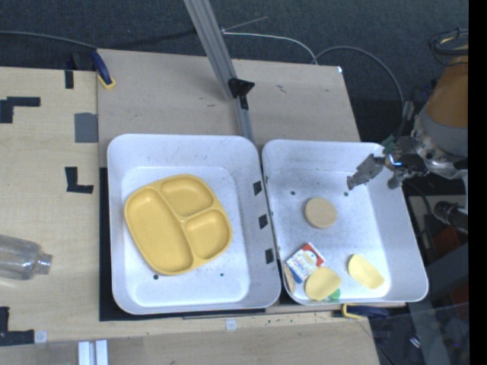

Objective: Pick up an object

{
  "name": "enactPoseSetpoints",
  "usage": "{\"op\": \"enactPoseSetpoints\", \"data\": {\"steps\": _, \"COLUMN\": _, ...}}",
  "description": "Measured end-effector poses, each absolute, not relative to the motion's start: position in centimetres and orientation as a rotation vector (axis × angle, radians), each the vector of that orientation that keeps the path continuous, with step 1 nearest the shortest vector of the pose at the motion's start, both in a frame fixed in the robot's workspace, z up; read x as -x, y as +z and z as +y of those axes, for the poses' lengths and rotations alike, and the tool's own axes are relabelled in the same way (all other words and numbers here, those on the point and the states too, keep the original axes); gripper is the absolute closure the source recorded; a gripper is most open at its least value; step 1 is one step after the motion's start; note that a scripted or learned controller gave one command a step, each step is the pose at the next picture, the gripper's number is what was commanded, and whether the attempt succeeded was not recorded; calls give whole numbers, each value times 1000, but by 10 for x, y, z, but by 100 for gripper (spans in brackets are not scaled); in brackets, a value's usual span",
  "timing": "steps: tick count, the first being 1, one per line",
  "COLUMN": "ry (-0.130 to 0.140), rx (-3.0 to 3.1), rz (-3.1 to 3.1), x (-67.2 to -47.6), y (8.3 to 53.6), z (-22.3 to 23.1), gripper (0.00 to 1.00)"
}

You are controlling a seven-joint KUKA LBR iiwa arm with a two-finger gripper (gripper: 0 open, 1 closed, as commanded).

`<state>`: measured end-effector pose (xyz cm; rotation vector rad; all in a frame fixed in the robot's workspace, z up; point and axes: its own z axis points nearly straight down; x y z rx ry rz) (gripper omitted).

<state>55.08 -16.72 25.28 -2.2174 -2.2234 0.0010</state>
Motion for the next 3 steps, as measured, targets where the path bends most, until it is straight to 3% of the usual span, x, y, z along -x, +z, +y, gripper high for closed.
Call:
{"op": "enactPoseSetpoints", "data": {"steps": 1, "ry": 7, "rx": 2217, "rz": -2223, "x": -608, "y": 170, "z": -183, "gripper": 0}}
{"op": "enactPoseSetpoints", "data": {"steps": 2, "ry": 6, "rx": 2218, "rz": -2222, "x": -616, "y": 84, "z": -162, "gripper": 0}}
{"op": "enactPoseSetpoints", "data": {"steps": 3, "ry": 10, "rx": 2211, "rz": -2212, "x": -670, "y": 88, "z": -195, "gripper": 0}}
